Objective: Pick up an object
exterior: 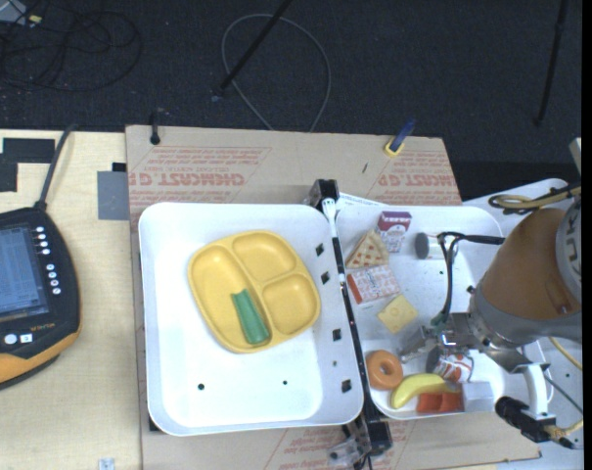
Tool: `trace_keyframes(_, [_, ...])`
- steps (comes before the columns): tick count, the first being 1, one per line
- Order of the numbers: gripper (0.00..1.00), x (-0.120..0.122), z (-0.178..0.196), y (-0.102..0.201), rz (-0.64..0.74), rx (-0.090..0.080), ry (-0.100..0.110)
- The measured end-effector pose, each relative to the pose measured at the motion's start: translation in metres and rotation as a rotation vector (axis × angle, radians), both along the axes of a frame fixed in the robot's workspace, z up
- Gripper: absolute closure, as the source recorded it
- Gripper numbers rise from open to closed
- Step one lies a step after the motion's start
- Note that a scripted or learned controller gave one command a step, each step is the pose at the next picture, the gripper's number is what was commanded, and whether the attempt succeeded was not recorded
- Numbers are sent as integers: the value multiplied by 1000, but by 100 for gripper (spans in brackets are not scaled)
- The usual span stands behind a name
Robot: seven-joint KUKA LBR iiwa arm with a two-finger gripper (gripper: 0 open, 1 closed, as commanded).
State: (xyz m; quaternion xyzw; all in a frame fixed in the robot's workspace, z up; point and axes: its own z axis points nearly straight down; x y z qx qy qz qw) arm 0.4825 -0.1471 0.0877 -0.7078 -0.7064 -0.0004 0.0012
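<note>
The left bin (178,380) holds a glossy yellow divided plate (254,287) with a green stick (249,317) lying in one compartment. The right bin (472,218) holds a waffle-textured wedge (367,251), a yellow cheese block (397,313), a ringed donut (384,368) and a curved banana (416,388). The gripper (450,346) sits low just right of the donut, above the banana; whether it is spread or closed I cannot tell

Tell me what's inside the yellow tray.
One green block lies in the yellow tray, in its lower compartment near the divider. The other compartments show bare yellow. Nothing covers the tray.
</note>
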Motion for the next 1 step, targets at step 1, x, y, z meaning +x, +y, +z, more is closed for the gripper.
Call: trace_keyframes(1, [100,2,9,-2,-4,3,2])
